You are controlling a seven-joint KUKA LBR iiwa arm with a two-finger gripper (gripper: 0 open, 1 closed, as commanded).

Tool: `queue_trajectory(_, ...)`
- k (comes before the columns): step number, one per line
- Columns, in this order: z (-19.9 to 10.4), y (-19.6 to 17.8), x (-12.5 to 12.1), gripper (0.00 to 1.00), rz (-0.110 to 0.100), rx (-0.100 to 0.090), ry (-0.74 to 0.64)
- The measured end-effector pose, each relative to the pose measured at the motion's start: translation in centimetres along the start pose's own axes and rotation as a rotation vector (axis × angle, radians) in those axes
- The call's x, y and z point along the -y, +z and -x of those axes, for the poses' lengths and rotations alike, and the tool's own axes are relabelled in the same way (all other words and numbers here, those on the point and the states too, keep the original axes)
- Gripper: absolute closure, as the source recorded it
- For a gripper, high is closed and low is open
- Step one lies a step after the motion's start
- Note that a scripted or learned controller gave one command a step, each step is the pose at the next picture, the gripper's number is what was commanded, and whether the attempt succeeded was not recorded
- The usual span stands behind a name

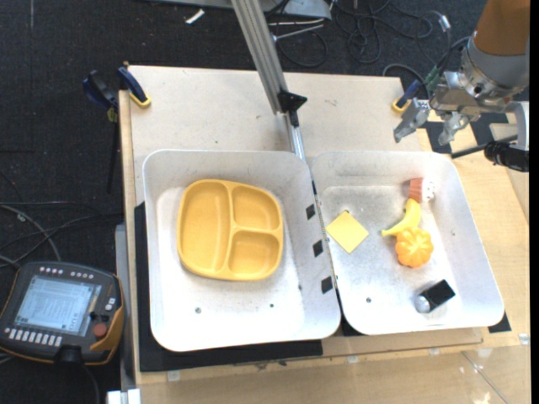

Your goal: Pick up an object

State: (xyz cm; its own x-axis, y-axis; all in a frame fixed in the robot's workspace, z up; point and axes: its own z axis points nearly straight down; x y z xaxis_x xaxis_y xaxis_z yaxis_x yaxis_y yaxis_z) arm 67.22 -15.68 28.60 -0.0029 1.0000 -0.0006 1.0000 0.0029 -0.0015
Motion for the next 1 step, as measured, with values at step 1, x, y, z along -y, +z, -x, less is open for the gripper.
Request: queue_trajectory(1,0.02,0.0,0.01,0.0,0.0,0.0,0.0)
